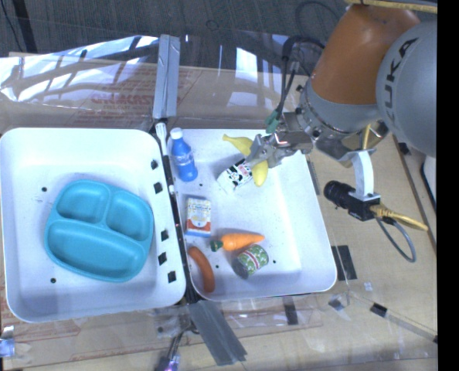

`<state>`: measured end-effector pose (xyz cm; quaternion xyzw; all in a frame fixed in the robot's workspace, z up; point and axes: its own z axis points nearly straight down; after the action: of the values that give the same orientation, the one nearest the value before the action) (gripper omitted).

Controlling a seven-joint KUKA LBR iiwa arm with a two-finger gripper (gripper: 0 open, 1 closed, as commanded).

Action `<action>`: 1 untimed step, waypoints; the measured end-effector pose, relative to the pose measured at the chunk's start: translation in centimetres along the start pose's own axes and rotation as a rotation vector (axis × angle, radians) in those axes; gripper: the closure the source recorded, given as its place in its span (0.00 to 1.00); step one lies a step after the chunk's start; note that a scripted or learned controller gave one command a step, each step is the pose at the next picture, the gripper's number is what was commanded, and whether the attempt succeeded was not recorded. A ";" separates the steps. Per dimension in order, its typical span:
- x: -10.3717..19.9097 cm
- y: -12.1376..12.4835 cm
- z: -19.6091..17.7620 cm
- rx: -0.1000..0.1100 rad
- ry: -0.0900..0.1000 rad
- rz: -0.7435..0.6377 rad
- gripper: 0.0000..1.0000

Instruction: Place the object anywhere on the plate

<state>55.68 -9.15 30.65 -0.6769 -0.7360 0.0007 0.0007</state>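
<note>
- Nearest the lens is the front rim of the left bin (75, 306), a shallow white tray on the left half of the surface (415, 292).
- Inside that bin lies a blue plate (98, 230) with three compartments. It sits a little left of the bin's middle, and nothing rests on it.
- Right of the divider, the right bin (295, 222) holds all the small things.
- A blue bottle (183, 158) with a white cap stands in its far left corner, close to the wall shared with the left bin.
- Below the bottle, an orange and white box (198, 215) lies flat.
- A reddish-brown sausage (201, 269) lies at the near left edge of this bin, just below the box.
- An orange carrot (241, 241) with a green top lies across the bin to the right of the box.
- Just beneath the carrot, a green can (251, 260) lies on its side.
- Toward the far side, a small black and white carton (234, 175) lies tilted, touching a yellow banana (240, 142).
- The gripper (264, 153) is low over the banana's right end, beside the carton. I cannot tell how wide it stands or whether it grips anything.
- The banana and the carton are both in the right bin, well apart from the plate.
- The grey arm (368, 52) with its orange band reaches in from the far right.
</note>
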 end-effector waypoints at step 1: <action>5.7 -5.2 7.8 0.003 0.001 -0.129 1.00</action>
<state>49.97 -3.92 22.81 -0.6281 -0.7782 0.0016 0.0021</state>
